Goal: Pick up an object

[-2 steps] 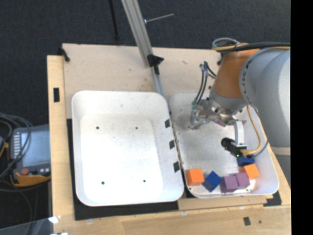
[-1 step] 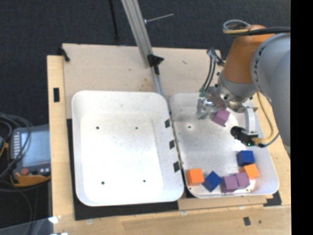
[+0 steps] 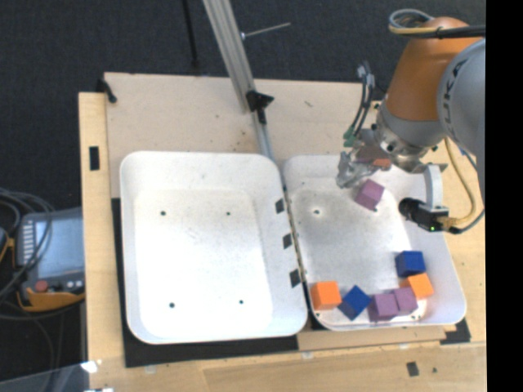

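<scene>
My gripper (image 3: 355, 175) hangs over the upper part of the right bin (image 3: 347, 243), below the grey wrist with its orange band. A purple block (image 3: 370, 194) sits tilted just below and to the right of the gripper tip, touching or nearly touching it. I cannot tell whether the block rests on the bin floor or is lifted. More blocks lie along the bin's near edge: an orange block (image 3: 326, 294), a blue block (image 3: 355, 301), two purple blocks (image 3: 391, 305), another orange block (image 3: 420, 285) and a blue block (image 3: 410, 263).
The left bin (image 3: 204, 243) lies beside the right one, with a dividing rim between them. A slanted metal rail (image 3: 237, 64) rises from the back of the bench. A black cable connector (image 3: 421, 212) hangs from the arm at the right bin's right side.
</scene>
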